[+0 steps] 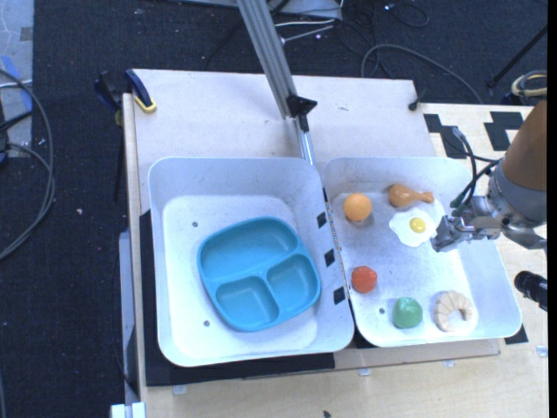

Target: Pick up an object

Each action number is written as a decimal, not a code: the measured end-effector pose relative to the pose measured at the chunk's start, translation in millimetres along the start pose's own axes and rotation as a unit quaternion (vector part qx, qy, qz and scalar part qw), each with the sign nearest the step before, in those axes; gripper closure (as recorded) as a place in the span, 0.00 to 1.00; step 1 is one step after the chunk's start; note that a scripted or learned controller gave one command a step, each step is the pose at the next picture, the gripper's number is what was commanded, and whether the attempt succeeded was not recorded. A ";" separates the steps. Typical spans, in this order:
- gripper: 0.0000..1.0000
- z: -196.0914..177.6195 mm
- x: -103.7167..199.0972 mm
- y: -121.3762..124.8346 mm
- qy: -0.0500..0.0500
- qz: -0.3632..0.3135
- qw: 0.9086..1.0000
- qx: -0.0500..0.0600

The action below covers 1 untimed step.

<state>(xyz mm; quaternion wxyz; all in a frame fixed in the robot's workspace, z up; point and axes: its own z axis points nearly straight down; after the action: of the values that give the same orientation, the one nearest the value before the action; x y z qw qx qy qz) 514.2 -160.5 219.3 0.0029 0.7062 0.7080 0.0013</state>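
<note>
Tool (pixel 446 234) hovers just right of fried egg (pixel 412 227).

Blue divided plate (pixel 258 273), orange ball (pixel 357 207), green ball (pixel 406 313), white bins (pixel 174 225).

No readable text, brand, number or label shows anywhere. The only sign-like marks are black-and-white square patterns on the surface (pixel 474 129), just beyond the far right corner of the right bin (pixel 487 277), and small black tabs along the wall where that bin meets the left bin (pixel 174 233); none carries letters or digits.
</note>
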 end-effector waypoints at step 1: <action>1.00 -10.9 0.0 0.9 0.001 0.000 1.000 0.002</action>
<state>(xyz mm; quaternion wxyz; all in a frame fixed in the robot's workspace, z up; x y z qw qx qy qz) 515.0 -160.5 230.2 0.0013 0.7062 0.7080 0.0005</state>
